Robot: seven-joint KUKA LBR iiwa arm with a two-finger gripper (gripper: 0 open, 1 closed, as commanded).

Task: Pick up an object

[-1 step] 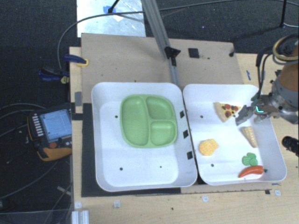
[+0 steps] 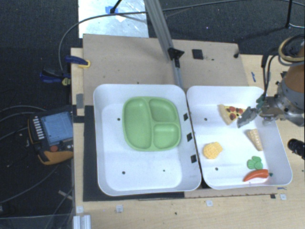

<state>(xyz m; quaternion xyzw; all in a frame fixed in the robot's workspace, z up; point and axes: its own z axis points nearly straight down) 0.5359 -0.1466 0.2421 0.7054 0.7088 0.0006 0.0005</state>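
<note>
- Light is even and fairly bright, falling from above; the two white bins (image 2: 143,175) are the brightest surfaces and come close to washing out along their near rims
- Shadows are soft and short; a faint one lies under the green divided plate (image 2: 152,123) on its near side
- A pale, glary patch sits on the shiny panel (image 2: 112,11) at the far left; detail there is bleached
- The dark floor (image 2: 33,42) at the left is dim and grainy
- Overall sharpness is modest; the gripper (image 2: 248,117) at the right looks slightly smeared; small toy foods are soft-edged
</note>
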